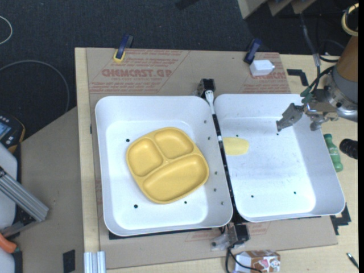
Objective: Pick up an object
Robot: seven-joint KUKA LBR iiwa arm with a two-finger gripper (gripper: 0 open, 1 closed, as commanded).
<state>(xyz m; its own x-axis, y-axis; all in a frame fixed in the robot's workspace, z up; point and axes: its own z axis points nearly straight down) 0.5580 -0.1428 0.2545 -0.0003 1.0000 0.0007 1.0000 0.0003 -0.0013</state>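
Cardboard-topped table (pixel 170 73) printed with red lettering, on dark carpet (pixel 57 16), bearing two white bins side by side. Left bin (pixel 108 152) holding a yellow divided plate (pixel 166 164). Right bin (pixel 296 175) holding a small yellow object (pixel 235 146) near its left wall. Pincer (pixel 293 118) hovering over the right bin's upper right, well apart from the object, fingers spread, gripping nothing.
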